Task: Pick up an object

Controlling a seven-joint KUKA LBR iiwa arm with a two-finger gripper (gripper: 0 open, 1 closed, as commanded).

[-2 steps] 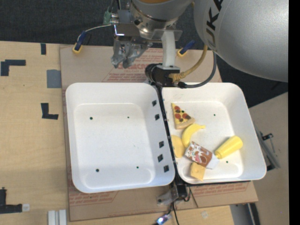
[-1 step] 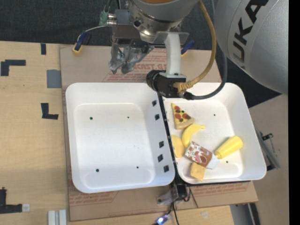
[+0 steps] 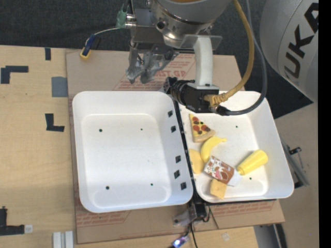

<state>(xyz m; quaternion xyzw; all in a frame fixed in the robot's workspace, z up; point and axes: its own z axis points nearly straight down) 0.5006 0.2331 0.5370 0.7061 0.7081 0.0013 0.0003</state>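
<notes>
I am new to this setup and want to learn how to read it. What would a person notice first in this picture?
First the big grey arm with its orange band, filling the top, its gripper above the far edge of the left bin. Next the small heap of toy food in the right bin: a pizza slice, a banana, a yellow bottle and a small carton.
</notes>
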